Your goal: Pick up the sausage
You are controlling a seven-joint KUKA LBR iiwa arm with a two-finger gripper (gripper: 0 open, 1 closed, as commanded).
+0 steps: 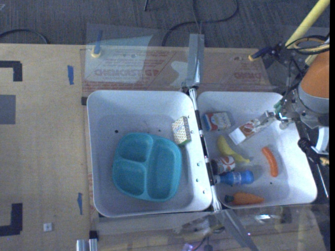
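The sausage (pixel 270 161) is a small orange-red curved piece lying on the floor of the right bin (pixel 306 184), near its right side. My gripper (pixel 281 114) hangs at the bin's upper right, below the arm's orange band (pixel 319 80). It is above and slightly right of the sausage and well apart from it. A white and red packet (pixel 250 128) lies just left of the gripper, its end close to it.
The right bin also holds a banana (pixel 231 149), a can (pixel 225 164), a blue bottle (pixel 238 178), a carrot (pixel 246 197) and a small box (pixel 217 121). In the left bin (pixel 104 109) lie a blue divided plate (pixel 148 166) and a patterned packet (pixel 181 130).
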